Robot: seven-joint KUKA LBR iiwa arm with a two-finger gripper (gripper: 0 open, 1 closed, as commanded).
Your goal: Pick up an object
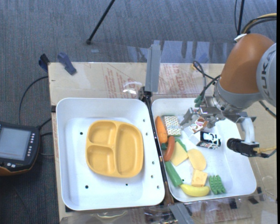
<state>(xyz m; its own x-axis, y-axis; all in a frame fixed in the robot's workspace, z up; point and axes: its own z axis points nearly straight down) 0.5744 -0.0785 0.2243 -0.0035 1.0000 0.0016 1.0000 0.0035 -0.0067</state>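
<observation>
Grey carpet surrounds the bench (107,78). Over the right bin (242,171), the claw (203,118) hangs at eleven o'clock, its grip impossible to tell; toy food crowds at seven o'clock: carrot (161,129), cheese (199,177), banana (195,190).

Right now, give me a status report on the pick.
End effector over right bin, nothing visibly held. Toy food pile beneath. Yellow tray in left bin.

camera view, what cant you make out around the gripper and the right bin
- Gripper: finger state too small and cluttered to read.
- Small black and white object: too small to identify.
- Right bin: its upper right corner is hidden under the arm.
</observation>
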